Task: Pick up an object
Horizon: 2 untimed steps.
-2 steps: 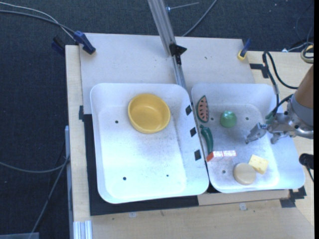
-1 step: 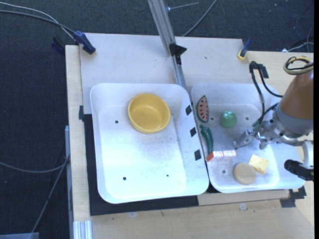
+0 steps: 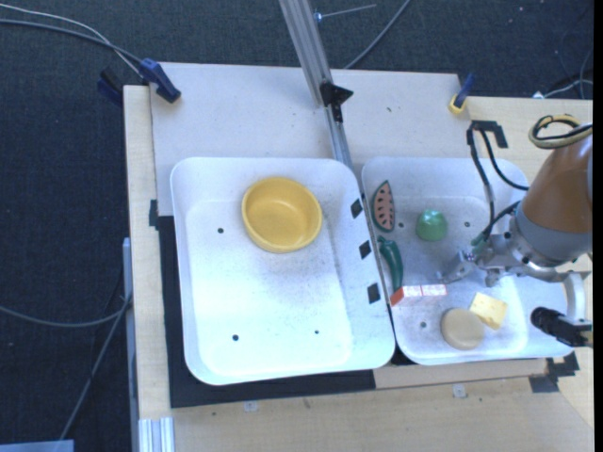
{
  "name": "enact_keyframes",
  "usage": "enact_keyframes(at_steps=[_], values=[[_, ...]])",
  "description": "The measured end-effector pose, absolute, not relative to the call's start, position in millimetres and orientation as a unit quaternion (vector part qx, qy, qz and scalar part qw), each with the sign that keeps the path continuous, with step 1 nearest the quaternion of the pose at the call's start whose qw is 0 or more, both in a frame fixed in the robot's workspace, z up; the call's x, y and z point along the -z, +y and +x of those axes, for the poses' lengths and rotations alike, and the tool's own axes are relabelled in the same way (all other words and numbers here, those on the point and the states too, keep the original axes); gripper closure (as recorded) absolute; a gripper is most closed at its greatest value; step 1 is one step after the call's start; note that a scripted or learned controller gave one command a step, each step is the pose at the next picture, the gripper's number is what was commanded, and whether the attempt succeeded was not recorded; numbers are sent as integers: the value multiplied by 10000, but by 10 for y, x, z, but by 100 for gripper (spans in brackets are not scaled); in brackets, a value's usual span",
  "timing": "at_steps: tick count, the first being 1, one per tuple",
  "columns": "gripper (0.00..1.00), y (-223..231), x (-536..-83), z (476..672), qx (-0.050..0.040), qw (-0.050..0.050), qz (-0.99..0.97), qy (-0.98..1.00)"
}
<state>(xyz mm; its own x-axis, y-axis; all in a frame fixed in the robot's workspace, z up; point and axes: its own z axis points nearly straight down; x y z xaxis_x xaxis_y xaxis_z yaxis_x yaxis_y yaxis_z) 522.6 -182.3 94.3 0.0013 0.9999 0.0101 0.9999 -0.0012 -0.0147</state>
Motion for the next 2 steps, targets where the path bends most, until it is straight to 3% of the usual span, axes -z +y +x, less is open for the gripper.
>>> enact_keyframes(at_steps=[1, 2], values=[[100, -1822, -1076, 5244, 3, 70, -7073, -7068], [100, -1730, -1582, 5246, 25, -29, -7063, -7079]])
